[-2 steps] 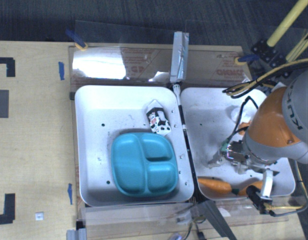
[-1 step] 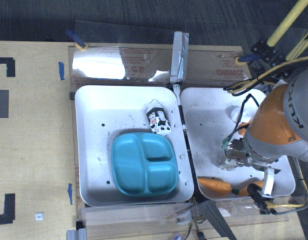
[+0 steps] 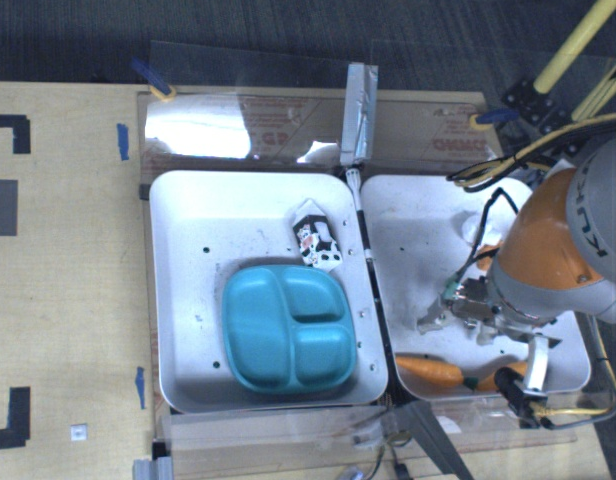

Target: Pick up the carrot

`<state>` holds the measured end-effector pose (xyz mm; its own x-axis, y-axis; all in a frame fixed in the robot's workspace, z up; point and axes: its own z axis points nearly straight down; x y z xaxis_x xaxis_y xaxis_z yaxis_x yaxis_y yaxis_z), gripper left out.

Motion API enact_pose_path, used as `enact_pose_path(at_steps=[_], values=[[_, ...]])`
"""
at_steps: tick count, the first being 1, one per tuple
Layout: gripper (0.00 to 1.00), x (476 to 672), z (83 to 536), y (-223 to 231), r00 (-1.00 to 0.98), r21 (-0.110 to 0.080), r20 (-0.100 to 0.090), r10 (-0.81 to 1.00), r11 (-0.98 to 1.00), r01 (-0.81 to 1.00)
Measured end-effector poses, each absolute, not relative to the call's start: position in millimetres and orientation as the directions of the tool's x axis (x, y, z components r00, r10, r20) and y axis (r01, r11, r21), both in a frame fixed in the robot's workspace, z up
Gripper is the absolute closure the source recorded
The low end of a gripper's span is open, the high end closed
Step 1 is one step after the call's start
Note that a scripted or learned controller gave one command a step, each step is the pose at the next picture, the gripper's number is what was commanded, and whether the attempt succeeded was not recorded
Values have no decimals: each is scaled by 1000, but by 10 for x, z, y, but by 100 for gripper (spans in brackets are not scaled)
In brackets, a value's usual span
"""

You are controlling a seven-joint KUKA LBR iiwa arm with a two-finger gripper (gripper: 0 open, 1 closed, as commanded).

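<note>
The end effector (image 3: pixel 456 313) hangs just far of the orange tapered carrot (image 3: pixel 428 372), probably lining up a grasp; I cannot tell how wide it stands.

Carrot (image 3: pixel 429 372) partly behind the arm (image 3: pixel 548 258)

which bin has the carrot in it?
The bin on the view's right: the carrot lies along its near edge. The other bin holds a teal divided plate and a small cow toy.

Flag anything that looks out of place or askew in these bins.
Nothing spilled or broken. The carrot lies tight against the right bin's near wall, and the teal divided plate sits slightly skewed in the left bin.
</note>
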<state>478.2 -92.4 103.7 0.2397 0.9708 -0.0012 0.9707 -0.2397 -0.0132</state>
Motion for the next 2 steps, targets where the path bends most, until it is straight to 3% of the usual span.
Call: enact_pose_path(at_steps=[1,2], values=[[0,4810,1829,-457,195,-2,1,981,-195,981],[0,4766,1070,-941,160,-13,-2,987,-160,987]])
